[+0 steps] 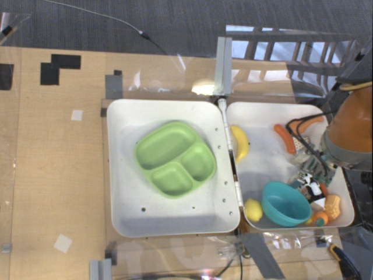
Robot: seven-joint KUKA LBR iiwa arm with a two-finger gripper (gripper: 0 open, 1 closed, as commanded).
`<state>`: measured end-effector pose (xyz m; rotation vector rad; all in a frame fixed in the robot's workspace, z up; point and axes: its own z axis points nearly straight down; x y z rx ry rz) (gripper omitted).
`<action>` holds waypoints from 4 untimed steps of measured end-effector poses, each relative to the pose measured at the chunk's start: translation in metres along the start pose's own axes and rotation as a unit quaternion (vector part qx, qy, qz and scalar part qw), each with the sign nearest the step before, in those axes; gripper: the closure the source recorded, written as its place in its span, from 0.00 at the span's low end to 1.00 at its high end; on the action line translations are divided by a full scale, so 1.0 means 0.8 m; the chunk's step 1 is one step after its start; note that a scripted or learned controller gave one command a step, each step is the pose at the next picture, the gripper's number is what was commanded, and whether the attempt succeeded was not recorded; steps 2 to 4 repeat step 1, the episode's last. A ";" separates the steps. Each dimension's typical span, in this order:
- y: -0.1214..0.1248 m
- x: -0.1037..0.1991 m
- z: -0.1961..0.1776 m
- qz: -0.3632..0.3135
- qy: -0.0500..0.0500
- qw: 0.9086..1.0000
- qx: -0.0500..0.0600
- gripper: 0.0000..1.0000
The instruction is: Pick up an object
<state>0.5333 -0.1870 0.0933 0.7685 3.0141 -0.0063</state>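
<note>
The right bin (262,114) holds a yellow banana (239,142) against its left wall, a yellow lemon (253,210) at the front left, a teal bowl (284,203), a red-orange sausage (285,138) and small orange pieces (331,207) at the front right. My gripper (310,179) hangs low over the bin's right side, just right of the teal bowl and below the sausage. Its fingers are buried in wrist hardware and cables. I see nothing held between them.
The left bin (125,214) holds a green divided plate (175,158). A metal frame (280,45) stands behind the right bin. The arm's orange band (352,124) looms over the bin's right edge. Wooden bench lies to the left.
</note>
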 end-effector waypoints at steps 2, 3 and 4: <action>0.083 -0.080 0.009 0.079 0.010 0.997 0.000 0.00; 0.083 -0.080 0.009 0.079 0.010 0.997 0.000 0.00; 0.083 -0.080 0.009 0.079 0.010 0.997 0.000 0.00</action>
